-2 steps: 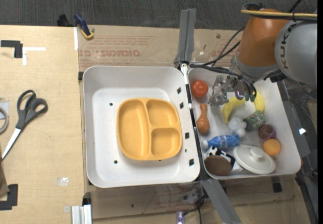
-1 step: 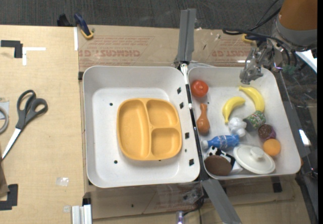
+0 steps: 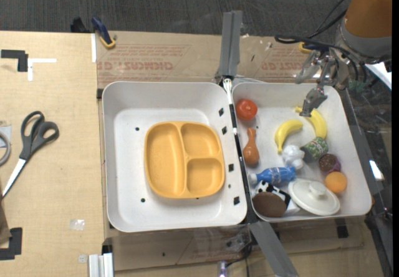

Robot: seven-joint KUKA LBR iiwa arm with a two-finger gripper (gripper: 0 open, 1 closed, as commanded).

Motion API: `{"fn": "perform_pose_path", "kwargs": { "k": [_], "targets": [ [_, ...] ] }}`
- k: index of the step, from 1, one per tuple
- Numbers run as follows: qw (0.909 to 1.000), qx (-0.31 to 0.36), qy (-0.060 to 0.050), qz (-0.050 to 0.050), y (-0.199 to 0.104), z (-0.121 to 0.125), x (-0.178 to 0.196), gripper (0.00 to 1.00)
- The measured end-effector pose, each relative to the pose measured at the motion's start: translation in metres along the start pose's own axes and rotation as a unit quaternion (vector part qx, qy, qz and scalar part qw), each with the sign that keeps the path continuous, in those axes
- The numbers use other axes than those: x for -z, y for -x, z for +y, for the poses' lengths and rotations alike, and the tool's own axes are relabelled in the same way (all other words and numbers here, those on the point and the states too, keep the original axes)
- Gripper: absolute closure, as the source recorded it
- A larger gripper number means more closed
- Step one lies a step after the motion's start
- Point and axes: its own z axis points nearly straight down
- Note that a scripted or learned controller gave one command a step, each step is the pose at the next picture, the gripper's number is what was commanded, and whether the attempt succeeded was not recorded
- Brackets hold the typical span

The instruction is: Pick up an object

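Bananas (image 3: 288, 132) lie just below the gripper (image 3: 310, 105) in the right bin (image 3: 349, 113), one to its left, a second (image 3: 319, 123) directly beneath its tip. Gripper hangs above them near the bin's far wall; whether it is spread or pressed together cannot be told. Nothing visibly sits in its grasp. Left of the gripper: a tomato (image 3: 247, 109). Farther below: a white lid (image 3: 316, 196) and a small orange fruit (image 3: 335, 181). Well to its left, the other bin (image 3: 118, 145) holds a yellow divided plate (image 3: 184, 159).
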Motion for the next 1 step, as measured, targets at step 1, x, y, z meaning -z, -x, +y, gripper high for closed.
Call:
{"fn": "perform_pose_path", "kwargs": {
  "k": [1],
  "targets": [
    [0.9997, -0.024, 0.0, 0.001, -0.0536, -0.0017, -0.1537, 0.0]
  ]
}}
